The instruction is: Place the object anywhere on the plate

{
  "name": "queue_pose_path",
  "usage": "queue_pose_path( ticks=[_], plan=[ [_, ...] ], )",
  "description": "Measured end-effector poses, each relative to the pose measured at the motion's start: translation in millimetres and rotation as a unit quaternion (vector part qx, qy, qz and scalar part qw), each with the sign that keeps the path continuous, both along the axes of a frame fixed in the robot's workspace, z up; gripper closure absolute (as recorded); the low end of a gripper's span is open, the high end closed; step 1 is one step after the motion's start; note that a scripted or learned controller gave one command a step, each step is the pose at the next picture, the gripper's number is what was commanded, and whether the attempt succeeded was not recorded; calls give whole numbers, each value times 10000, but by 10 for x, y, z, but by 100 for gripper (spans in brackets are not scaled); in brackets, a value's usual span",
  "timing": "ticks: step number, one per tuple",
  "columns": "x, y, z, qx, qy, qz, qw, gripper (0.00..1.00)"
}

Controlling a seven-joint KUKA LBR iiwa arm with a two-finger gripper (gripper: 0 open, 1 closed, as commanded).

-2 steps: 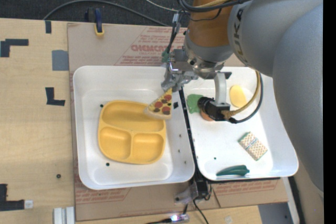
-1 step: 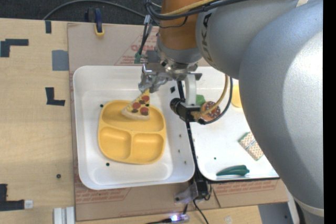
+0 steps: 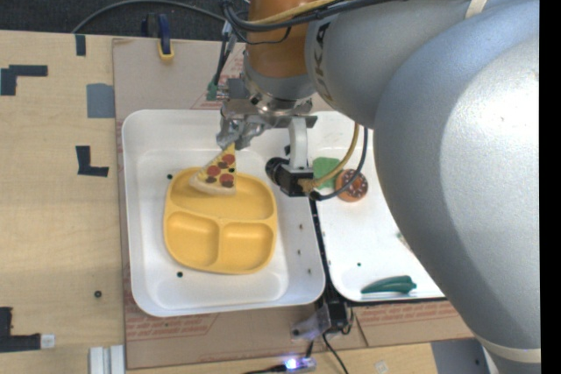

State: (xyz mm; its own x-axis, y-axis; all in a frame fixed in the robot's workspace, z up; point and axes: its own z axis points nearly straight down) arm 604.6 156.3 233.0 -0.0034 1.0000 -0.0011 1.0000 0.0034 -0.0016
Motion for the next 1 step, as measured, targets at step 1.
queue_pose_path(
  ticks=[1],
  plan=[
    [-5,-8,6,-1,2,-5,10000,0]
  ],
)
